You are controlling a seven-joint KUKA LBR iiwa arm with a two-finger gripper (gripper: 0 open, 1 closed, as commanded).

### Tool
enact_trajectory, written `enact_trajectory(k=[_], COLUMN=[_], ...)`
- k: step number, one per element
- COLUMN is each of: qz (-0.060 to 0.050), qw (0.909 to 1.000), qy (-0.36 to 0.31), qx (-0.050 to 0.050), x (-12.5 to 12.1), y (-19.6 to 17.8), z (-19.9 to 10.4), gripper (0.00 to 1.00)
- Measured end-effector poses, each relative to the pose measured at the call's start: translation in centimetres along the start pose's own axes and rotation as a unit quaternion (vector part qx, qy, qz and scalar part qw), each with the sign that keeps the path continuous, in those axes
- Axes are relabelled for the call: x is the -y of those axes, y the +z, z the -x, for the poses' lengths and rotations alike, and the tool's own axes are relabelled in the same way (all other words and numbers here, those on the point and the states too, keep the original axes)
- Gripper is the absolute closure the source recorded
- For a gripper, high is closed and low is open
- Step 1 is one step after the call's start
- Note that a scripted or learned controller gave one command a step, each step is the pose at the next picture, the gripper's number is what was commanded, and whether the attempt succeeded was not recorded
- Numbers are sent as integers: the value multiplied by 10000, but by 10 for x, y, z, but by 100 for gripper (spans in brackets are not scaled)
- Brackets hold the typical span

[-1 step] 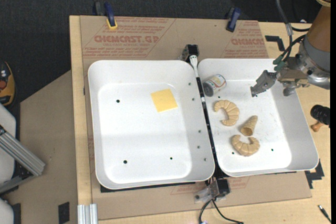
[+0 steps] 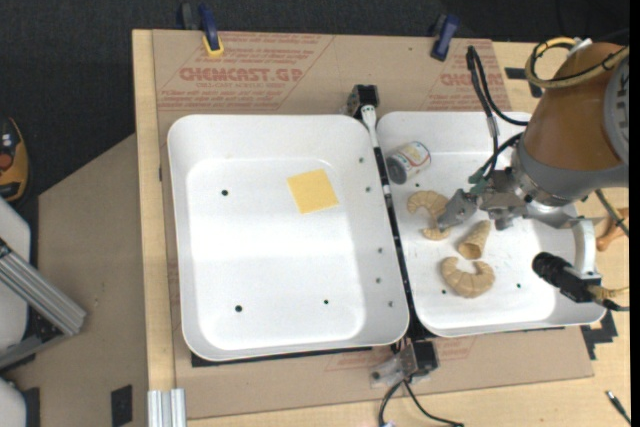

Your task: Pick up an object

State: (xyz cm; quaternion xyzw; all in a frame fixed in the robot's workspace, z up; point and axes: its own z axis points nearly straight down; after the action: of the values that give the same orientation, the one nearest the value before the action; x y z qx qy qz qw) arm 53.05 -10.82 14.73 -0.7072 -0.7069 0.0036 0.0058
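The right bin (image 2: 440, 130) holds several small things. A silver and blue can (image 2: 408, 160) lies on its side near the bin's left wall. A tan croissant (image 2: 427, 203) lies below it, with a small tan piece (image 2: 434, 234) just under that. A tan cone (image 2: 475, 238) and a larger croissant (image 2: 468, 277) lie nearer the front. My gripper (image 2: 460, 208) hangs low over the middle of this bin, its tip just right of the upper croissant and above the cone. Nothing shows held in it.
The left bin (image 2: 200, 245) holds one flat yellow square (image 2: 313, 190) near its back middle. The grey and orange arm (image 2: 570, 130) covers the right bin's far right side. Blue clamps (image 2: 210, 25) (image 2: 443, 35) hold the board's back edge.
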Motion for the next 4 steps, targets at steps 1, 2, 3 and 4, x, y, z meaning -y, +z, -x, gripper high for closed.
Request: enact_trajectory(k=[1, 2, 3, 4], qz=[75, 103, 160, 22], qw=[10000, 9999, 9999, 10000], qy=[36, -22, -45, -1], qx=[6, 29, 25, 4], x=[51, -31, -95, -75], y=[59, 62, -61, 64], z=[37, 39, -11, -15], gripper=[0, 0, 0, 0])
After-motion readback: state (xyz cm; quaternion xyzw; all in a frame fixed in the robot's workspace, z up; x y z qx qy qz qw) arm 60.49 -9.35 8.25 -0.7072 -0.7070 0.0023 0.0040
